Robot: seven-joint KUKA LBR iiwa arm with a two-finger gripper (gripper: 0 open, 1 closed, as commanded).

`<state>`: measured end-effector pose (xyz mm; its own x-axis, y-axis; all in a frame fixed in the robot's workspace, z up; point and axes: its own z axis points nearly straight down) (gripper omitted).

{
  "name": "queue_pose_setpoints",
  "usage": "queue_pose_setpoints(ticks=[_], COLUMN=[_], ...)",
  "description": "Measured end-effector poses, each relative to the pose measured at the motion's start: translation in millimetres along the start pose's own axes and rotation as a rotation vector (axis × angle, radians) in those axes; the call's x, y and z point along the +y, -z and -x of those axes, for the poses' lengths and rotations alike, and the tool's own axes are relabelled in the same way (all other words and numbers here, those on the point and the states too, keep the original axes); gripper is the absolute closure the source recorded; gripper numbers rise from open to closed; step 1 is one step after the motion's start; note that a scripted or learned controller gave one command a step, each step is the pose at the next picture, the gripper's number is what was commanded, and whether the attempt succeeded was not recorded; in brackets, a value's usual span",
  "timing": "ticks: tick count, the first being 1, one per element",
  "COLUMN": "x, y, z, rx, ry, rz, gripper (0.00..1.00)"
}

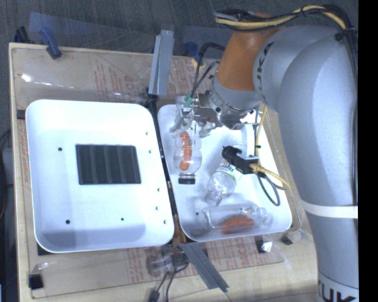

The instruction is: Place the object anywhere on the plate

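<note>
A dark grey ridged rectangular plate [108,164] lies flat in the middle of the left white bin [50,219]. In the right bin [278,216] lies a clear plastic bottle [186,156] with orange contents and a black cap pointing toward the near side. My gripper [191,123] hangs over that bottle's far end, at the bin's far left corner. The wrist hides how the gripper meets the bottle. Two more clear bottles lie in the same bin, one crumpled with a label [220,182] and one on its side with orange inside [237,219].
The grey arm with its orange band [246,58] covers the right bin's far right side. A black cable loop [271,181] hangs over the right bin. A raised rim [166,175] separates the two bins. Metal brackets [160,61] stand at the bench's far and near edges.
</note>
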<state>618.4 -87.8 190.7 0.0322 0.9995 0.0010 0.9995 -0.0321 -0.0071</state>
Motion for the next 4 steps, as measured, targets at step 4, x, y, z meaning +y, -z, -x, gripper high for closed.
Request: queue_pose_setpoints(ticks=[4], x=[13], y=[94], z=[-146], rx=[0.000], ry=[-0.507], rz=[0.003], gripper=[0.00])
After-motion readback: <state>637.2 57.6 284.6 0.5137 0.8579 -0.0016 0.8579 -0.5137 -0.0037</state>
